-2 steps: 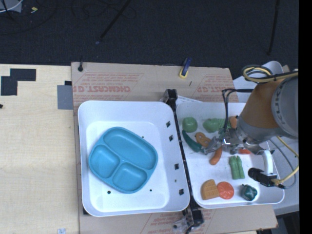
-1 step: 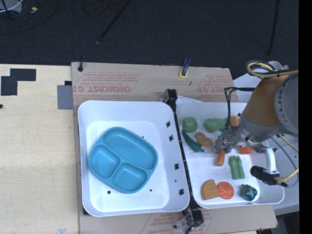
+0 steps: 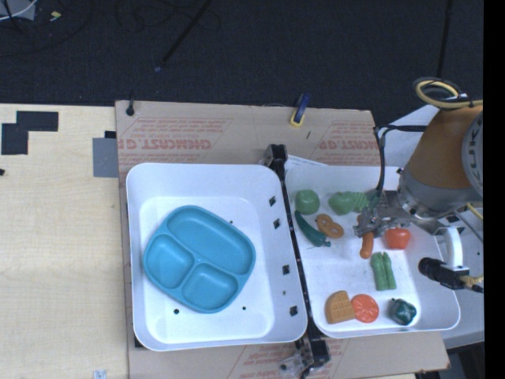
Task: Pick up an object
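My gripper (image 3: pixel 372 223) hangs low over the upper middle of the right bin (image 3: pixel 442 322). It is just above a small orange sausage-shaped piece (image 3: pixel 367 246) and beside a red tomato (image 3: pixel 398 238). A light green lumpy item (image 3: pixel 344 203) lies just left of the wrist, partly covered by it. Further left are a round green item (image 3: pixel 307 202), a dark green curved pod (image 3: pixel 311 230) and a small orange-brown piece (image 3: pixel 330 227). Toward the front lie green beans (image 3: pixel 383 271), a tan bread slice (image 3: pixel 339 307), an orange-red disc (image 3: pixel 365 308) and a dark green lump (image 3: pixel 403 312).
The left bin (image 3: pixel 150 188) holds a blue divided plate (image 3: pixel 200 257). A black divider with clips (image 3: pixel 287 235) runs between the bins. The arm's grey and orange body (image 3: pixel 446 160) overhangs the right bin's far right corner. Cardboard lies under both bins.
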Robot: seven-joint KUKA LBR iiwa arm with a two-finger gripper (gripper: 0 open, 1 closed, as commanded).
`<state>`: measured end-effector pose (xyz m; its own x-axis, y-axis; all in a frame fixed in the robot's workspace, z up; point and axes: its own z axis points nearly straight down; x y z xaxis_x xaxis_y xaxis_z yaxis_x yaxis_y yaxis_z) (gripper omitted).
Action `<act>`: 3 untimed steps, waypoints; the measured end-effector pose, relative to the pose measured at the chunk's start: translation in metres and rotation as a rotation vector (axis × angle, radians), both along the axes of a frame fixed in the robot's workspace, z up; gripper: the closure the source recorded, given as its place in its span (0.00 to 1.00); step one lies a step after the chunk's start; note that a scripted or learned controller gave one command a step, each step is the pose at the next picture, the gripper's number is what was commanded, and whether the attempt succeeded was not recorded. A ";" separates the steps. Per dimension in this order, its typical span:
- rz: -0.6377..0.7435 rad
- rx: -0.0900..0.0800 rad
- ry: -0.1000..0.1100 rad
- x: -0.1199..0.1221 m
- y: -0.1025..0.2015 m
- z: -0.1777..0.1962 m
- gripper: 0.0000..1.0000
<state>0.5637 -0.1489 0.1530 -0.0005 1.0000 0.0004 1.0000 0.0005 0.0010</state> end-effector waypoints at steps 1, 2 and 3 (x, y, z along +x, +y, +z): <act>0.001 0.000 0.001 -0.003 0.004 0.061 1.00; 0.001 0.000 0.001 -0.003 0.003 0.075 1.00; 0.002 0.001 0.003 0.011 0.051 0.080 1.00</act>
<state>0.5746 -0.0983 0.2327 -0.0024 1.0000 0.0011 1.0000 0.0024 -0.0022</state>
